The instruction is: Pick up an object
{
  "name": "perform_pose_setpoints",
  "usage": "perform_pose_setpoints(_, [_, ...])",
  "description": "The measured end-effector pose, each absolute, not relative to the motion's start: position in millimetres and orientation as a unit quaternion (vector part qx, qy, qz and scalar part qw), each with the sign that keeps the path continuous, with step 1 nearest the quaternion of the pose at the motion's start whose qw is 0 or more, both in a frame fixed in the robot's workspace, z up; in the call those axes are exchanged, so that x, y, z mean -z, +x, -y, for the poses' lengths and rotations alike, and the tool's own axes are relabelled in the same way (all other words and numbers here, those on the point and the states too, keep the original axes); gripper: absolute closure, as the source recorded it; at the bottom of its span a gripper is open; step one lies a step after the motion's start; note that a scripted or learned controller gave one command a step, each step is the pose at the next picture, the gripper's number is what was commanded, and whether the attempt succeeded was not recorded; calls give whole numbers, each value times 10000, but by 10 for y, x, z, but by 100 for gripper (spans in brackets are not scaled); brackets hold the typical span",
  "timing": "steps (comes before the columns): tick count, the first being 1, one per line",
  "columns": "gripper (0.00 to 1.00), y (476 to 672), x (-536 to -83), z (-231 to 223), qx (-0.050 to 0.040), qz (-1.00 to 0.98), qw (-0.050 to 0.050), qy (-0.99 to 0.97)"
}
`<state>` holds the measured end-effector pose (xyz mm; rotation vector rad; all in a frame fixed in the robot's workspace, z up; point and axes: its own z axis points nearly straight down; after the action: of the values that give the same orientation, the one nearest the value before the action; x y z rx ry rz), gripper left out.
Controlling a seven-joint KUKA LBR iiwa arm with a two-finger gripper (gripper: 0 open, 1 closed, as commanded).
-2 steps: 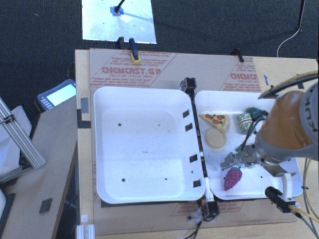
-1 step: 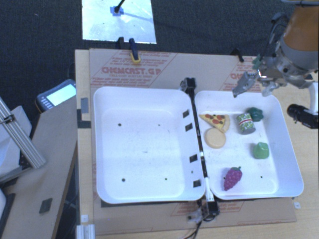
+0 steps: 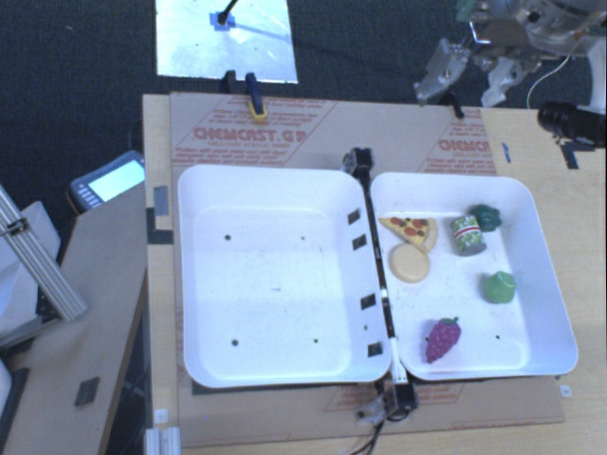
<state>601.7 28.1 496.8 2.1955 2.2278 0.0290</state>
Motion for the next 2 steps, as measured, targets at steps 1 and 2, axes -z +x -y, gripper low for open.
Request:
perform_pose_setpoints(1, [100, 6011, -4981, -219, -26, -7101, 28, 7040])
perform_pose_setpoints(2, [100, 6224, -5376, -886, -36, -7107, 19, 7035])
